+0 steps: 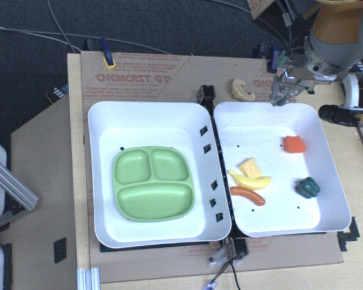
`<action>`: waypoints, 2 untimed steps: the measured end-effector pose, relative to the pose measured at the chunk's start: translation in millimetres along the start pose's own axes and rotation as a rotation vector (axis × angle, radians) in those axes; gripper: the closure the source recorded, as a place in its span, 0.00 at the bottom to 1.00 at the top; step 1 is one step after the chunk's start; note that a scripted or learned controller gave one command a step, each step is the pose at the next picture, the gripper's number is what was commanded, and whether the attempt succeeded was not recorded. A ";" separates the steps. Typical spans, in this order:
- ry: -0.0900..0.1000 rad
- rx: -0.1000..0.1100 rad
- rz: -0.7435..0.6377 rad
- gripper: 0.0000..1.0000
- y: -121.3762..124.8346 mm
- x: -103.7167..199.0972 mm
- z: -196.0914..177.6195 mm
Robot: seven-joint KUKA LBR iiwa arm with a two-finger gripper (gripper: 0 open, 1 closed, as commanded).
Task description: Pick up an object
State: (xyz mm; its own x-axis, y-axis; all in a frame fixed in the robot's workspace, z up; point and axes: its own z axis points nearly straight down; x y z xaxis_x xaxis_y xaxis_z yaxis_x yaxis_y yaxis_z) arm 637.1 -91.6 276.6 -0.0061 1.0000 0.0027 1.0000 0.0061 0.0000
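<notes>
While the arm [336, 23] reaches in from 2 o'clock, its end effector [282, 95] hangs over the far rim of the right bin [333, 162], at about 1 o'clock in the view. Nothing is seen between its tips; whether it is open or closed cannot be told at this size.

Count, right bin: five items. One orange block [294, 144] at 2 o'clock within the bin, well apart from the rest. One dark green lump [307, 187] at 4 o'clock. One yellow wedge [249, 167], one banana [252, 182] and one red sausage [247, 196] clustered at 8 o'clock, the wedge touching the banana, the sausage just beside it on the near side.

Count, left bin [103, 162]: one green plate [153, 183] with three compartments, lying flat at centre.

Outside the bins: one pale curved piece [242, 90] on the desk at 12 o'clock of the right bin, near the end effector.

Surface: two white bins side by side on a brown board [145, 74] with red printed lettering. Dark carpet [109, 11] beyond, with cables [54, 14] running across it at 11 o'clock.
</notes>
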 end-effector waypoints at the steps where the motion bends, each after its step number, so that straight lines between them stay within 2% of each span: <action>1: 0.000 0.004 0.000 1.00 -5.0 55.2 22.9; 2: 0.001 0.004 0.000 1.00 -17.6 109.5 31.2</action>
State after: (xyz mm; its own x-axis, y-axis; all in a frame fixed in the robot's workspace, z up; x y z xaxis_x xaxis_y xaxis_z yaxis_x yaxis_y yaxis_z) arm 618.8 17.9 245.6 -0.0059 1.0000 0.0033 1.0000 0.0059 -0.0044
